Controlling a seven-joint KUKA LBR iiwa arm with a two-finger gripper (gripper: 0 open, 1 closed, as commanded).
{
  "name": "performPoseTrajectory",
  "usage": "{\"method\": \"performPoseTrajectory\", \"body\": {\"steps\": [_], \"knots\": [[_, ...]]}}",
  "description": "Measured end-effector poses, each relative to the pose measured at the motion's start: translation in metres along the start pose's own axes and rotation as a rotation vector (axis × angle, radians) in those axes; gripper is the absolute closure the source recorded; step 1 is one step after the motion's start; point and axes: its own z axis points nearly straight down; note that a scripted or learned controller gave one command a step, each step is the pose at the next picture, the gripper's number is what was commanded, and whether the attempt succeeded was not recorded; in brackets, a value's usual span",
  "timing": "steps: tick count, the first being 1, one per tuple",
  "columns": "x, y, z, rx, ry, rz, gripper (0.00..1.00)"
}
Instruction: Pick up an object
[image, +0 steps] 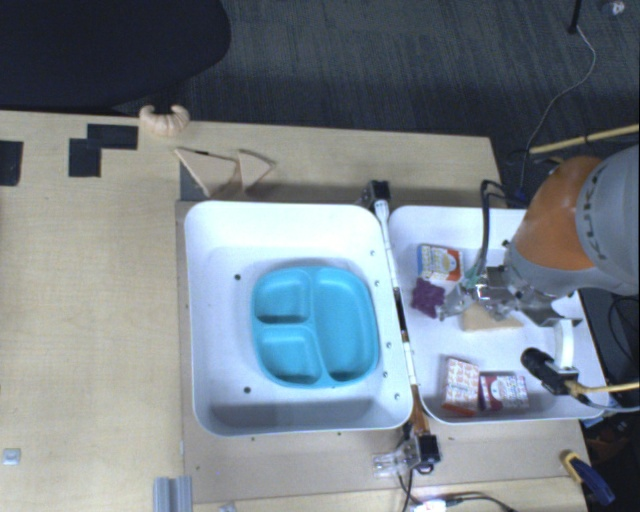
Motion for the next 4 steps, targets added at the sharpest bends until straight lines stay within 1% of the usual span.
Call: {"method": "performPoseTrajectory", "body": {"steps": [1, 2, 3, 4], "knots": [[0.0, 0.002, -0.012, -0.005, -0.002, -0.003, 1.0], [-0.093, 0.035, -0.046, 0.001, -0.002, 0.0, 1.0], [-0.092, 0.035, -0.045, 0.002, -0.001, -0.002, 0.0], [-0.09, -0.018, 0.014, -0.001, 0.002, -0.003, 0.0]]}}
